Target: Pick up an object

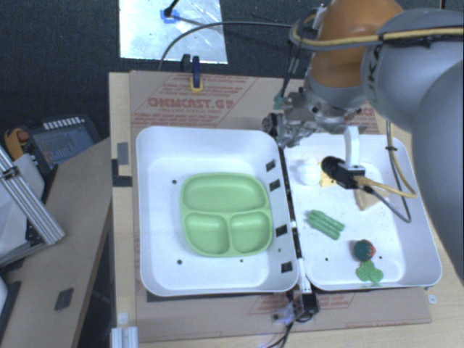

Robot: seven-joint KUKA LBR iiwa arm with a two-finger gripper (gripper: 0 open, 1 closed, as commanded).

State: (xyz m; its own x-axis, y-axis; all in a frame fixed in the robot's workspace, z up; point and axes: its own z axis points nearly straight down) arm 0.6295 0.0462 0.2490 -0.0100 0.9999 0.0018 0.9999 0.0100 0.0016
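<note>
In the camera view, my end effector (296,130) is hovering at the right bin's (417,263) back-left corner, its grip state impossible to tell, while green beans (324,224), a white piece (309,171) and a strawberry (364,249) are lying inside it.

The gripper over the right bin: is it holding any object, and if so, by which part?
It cannot be told. The gripper sits at the top left corner of the right bin, and the wrist above hides it. No object is seen in it.
</note>
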